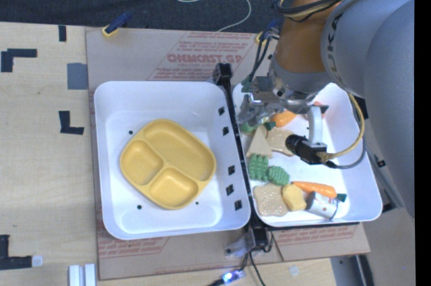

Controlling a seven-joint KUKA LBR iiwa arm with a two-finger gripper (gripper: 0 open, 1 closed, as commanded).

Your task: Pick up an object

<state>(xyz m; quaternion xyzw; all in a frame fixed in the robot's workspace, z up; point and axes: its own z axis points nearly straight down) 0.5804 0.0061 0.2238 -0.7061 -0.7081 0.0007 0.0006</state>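
Observation:
My gripper (269, 106) hangs over the upper left part of the right bin (360, 207), just below the orange wrist band. Right under it lie a small orange piece (284, 119) and a beige wedge of bread (268, 142). A bit of green (247, 122) peeks out at the gripper's left side. Further forward in the same bin are two green broccoli pieces (258, 165), a carrot (314, 188), a yellow chunk (293, 198), a slice of toast (269, 200) and a silver can (322, 206).
The left bin (111, 143) holds a yellow compartment plate (167, 162). A black divider edge (232, 136) runs between the bins. A black cable fitting (303, 147) hangs off the arm over the right bin. The arm's grey body covers the bin's right rear.

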